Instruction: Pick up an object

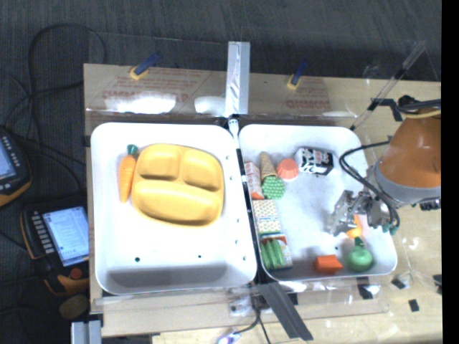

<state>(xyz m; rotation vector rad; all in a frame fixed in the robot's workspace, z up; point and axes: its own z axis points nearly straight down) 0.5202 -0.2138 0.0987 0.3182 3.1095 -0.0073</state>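
My gripper [347, 219] is low in the right bin [315, 206], near its right wall, with the orange-banded arm [412, 160] above it. Its fingers are down among the toys and I cannot make out their state. Just below it lie a green round toy [359, 256] and an orange block [328, 264]. A small orange piece [355, 229] sits right by the fingertips. Along the bin's left side lie a cone [267, 165], a green dotted piece [273, 187], a patterned box [266, 217] and a green-and-red pack [275, 252]. A pink ball [287, 168] and a black-and-white toy [314, 160] rest at the back.
The left bin [115, 256] holds a yellow sectioned tray [178, 183] and a carrot toy [127, 174]. A metal post [237, 77] stands behind the divider between the bins. Black cables [351, 167] loop off the arm. Handheld devices [61, 235] lie left of the bench.
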